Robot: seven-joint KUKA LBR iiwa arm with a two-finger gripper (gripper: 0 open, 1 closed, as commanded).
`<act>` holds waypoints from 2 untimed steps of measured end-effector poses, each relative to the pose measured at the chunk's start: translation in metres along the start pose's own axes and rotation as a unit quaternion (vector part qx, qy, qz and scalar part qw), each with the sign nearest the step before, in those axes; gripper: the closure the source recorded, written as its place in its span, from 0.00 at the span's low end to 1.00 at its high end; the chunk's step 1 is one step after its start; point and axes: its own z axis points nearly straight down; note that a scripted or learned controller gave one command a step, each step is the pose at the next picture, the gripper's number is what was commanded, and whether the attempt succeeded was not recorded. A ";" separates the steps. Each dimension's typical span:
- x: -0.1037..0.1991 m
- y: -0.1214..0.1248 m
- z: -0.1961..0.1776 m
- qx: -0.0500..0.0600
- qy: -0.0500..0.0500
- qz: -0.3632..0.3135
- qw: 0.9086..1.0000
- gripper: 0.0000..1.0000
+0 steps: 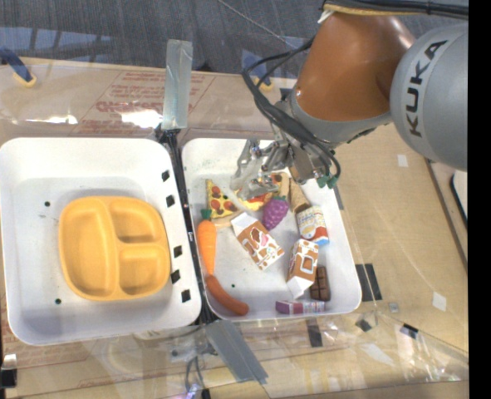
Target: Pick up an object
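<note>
While I watched from my station, the grey arm with its orange band [345, 56] reached in from the right and hung low over the far end of the right-hand shallow white bin [345, 293]. Its metal two-finger gripper [257, 171] pointed down into the pile of toys there; I could not tell whether anything sat between its tips, nor how they stood.

I counted two white bins side by side on the bench. In the left-hand white bin [29, 306] lay one yellow plastic divided plate [112, 246], flat and roughly central.

The right bin carried the rest. I made out one toy pizza slice [218, 201] near the dividing wall, one orange plastic carrot [207, 246] just below it, and one brown toy sausage [227, 298] at the near-left corner, close to the carrot's tip. One purple bunch of toy grapes [275, 213] lay in the middle, just beneath the gripper. Two small white-and-brown cartons were there: a tilted carton [257, 241] beside the grapes and an upright-looking carton [303, 266] toward the near right. One small white bottle with a blue end [311, 221] lay along the right wall, one dark chocolate bar [321, 283] sat beside the second carton, and one small purple-and-white tube [300, 307] rested against the near wall.
</note>
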 end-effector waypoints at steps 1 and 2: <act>0.002 0.000 0.005 -0.001 0.004 0.000 1.000 0.00; 0.076 -0.023 0.143 -0.002 0.011 0.073 0.997 0.00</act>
